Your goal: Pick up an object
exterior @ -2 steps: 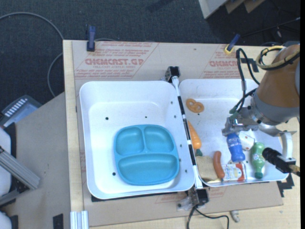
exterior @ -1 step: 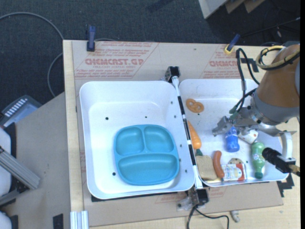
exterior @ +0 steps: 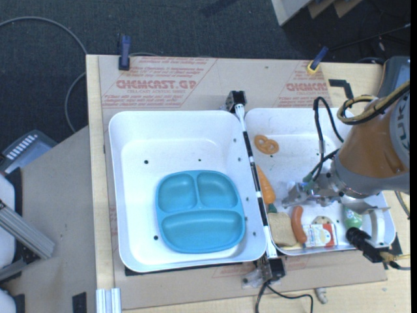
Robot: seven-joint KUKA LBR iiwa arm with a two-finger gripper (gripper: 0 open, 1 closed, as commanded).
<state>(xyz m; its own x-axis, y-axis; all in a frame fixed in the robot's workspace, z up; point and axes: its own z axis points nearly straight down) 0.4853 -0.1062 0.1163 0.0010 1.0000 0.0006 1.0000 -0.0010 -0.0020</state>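
My gripper [exterior: 301,192] hangs low in the right bin [exterior: 290,117], on the end of the grey and orange arm that comes in from the right. Just below it lies a red sausage [exterior: 298,224], next to a slice of bread [exterior: 280,231]. An orange carrot [exterior: 264,184] lies to the gripper's left along the bin's wall. A brown pretzel [exterior: 266,144] sits further back. A white and red packet [exterior: 320,233] and a small green item [exterior: 352,218] lie at the bin's front right. I see nothing held in the gripper.
The left bin [exterior: 118,139] holds a blue divided plate [exterior: 199,210]. A black clamp [exterior: 236,99] sits where the two bins meet at the back. Cables trail off the arm over the right bin's far side.
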